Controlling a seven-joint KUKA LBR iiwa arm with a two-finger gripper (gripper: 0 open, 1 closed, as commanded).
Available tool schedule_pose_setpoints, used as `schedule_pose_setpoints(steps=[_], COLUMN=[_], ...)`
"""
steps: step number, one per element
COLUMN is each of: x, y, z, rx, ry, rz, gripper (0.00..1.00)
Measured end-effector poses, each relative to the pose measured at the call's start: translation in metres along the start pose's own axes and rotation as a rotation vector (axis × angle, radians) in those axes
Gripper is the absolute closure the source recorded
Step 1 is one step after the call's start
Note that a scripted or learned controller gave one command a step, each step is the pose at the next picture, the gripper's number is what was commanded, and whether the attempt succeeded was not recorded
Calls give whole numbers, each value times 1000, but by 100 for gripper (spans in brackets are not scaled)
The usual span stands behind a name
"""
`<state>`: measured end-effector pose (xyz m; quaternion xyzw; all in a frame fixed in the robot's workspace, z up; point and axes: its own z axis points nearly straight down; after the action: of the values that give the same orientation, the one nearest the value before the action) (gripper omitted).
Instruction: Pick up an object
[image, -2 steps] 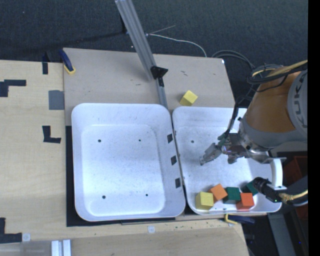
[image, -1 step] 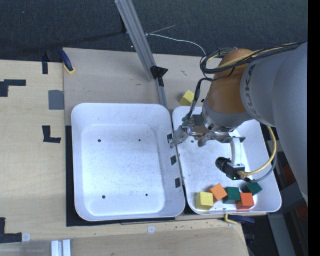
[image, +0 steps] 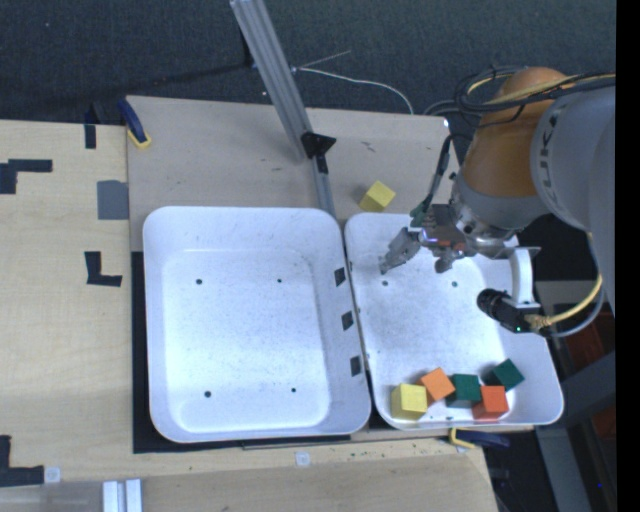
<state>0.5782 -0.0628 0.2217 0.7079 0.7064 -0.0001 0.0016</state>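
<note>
Blocks sit in a small heap at the near edge of the right bin: a yellow block, an orange block, two green blocks and a red block. My fingers hang open above the far end of that bin, holding nothing. One more yellow cube lies on the tan bench, just beyond the bins. The left bin is white too.
</note>
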Motion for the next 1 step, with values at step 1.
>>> schedule_pose_setpoints(steps=[1], x=[14], y=[28], z=[32], rx=[4], ry=[1], rz=[-4], gripper=[0])
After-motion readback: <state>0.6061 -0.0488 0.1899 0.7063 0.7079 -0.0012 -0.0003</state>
